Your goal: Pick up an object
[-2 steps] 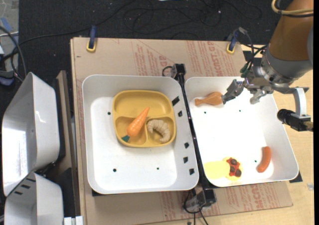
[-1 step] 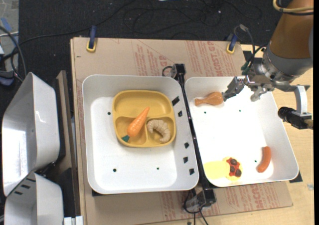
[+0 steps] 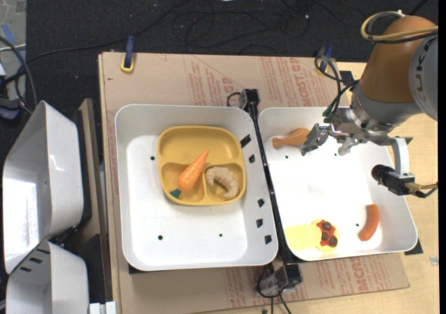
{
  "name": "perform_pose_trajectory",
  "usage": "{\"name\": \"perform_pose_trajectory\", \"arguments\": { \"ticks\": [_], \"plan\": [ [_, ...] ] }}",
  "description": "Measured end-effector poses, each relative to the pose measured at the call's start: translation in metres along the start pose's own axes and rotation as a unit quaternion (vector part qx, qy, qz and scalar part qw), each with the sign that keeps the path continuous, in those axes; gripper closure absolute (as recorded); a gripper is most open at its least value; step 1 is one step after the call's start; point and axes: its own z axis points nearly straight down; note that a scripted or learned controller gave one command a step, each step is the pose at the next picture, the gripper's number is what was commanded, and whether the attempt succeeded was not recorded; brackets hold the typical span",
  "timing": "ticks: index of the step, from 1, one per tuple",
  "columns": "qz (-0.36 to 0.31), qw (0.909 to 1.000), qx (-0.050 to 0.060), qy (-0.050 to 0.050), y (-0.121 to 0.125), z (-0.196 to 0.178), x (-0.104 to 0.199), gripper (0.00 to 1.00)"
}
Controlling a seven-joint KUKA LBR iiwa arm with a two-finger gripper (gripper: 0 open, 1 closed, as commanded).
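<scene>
In the camera view, the arm is reaching in from the right over the right bin (image 3: 408,236), and its jaws (image 3: 333,137) are hanging at that bin's far edge, just beside a chicken drumstick (image 3: 293,139) lying near the bin's far left corner. The jaws are standing apart with nothing between them, so nothing is being carried. This is looking like the approach step: the jaws are lining up on a target and the grasp is not yet made. The drumstick is the nearest candidate; a sausage (image 3: 369,223) is lying near the right bin's near right corner, and a yellow slice with dark toppings (image 3: 310,235) is resting along its near edge, both well apart from the jaws. In the left bin (image 3: 139,236), a yellow divided plate (image 3: 174,140) is holding a carrot (image 3: 193,170) and a shrimp (image 3: 224,180) in separate compartments. The next move is probably calling for a shift left over the drumstick, a descent to straddle it, then closing and lifting.
</scene>
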Motion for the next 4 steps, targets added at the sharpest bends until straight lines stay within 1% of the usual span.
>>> {"name": "perform_pose_trajectory", "arguments": {
  "ticks": [1,2,3,4],
  "plan": [
    [0.000,1.0000,0.000,0.000,-0.009,0.060,0.001,0.00],
    [0.000,1.0000,0.000,0.000,-0.010,0.105,0.002,0.00],
    [0.001,1.0000,-0.003,0.000,-0.009,0.092,0.002,1.00],
    [0.001,1.0000,-0.006,-0.001,-0.007,0.031,-0.005,1.00]
  ]
}}
